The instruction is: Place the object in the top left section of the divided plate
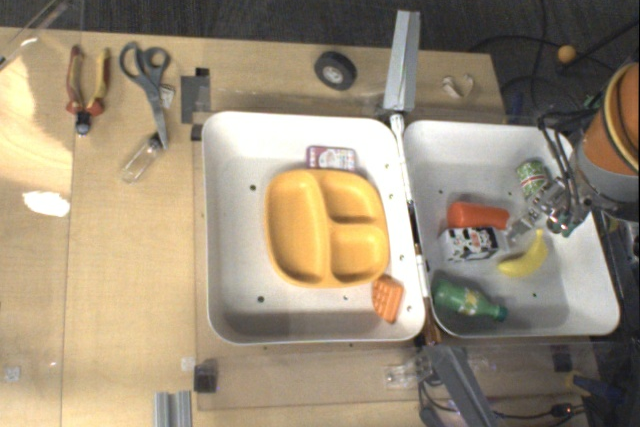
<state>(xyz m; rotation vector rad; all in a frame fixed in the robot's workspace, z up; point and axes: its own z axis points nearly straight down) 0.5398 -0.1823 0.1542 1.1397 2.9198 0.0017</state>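
Grey arm [612,177] with orange band [615,130], black cables, small metallic fingers [548,211] at its tip.

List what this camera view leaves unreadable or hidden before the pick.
- Gripper over the right bin: too small and cluttered to read its fingers.
- Arm: cut off by the right edge.
- Purple packet: partly behind the yellow divided plate; label too small to read.

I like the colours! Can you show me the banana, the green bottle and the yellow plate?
banana [527,258], camera view, middle of its curve
green bottle [468,303], camera view, its body
yellow plate [297,230], camera view, its large left section
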